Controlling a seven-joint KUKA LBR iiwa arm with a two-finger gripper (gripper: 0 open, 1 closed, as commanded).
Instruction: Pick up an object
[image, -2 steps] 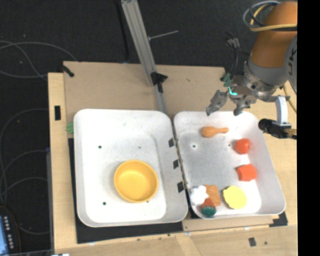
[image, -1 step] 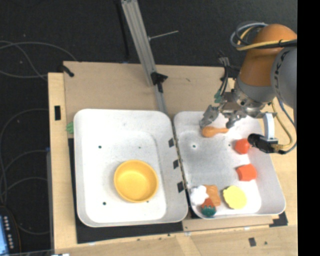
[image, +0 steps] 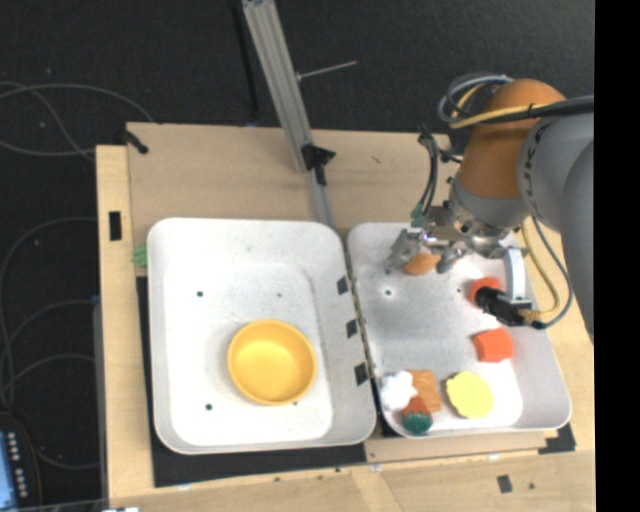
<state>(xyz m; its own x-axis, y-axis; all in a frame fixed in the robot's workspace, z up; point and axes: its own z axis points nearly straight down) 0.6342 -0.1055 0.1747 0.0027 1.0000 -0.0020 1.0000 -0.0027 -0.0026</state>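
- The gripper (image: 424, 258) hung over the far part of the right bin (image: 420, 320), and its fingers were spread, one on each side of a small orange piece (image: 420, 264).
- I could not tell if the fingers pressed the piece or only stood beside it, so the grasp looked not yet sure.
- The piece seemed to be at the bin floor, not lifted; closing and raising were left, by my judgement.
- Near the front of this bin lay an orange block (image: 492, 344), a yellow disc (image: 470, 394) and a small heap (image: 412, 396).
- The left bin (image: 200, 270) held a yellow bowl (image: 271, 361).
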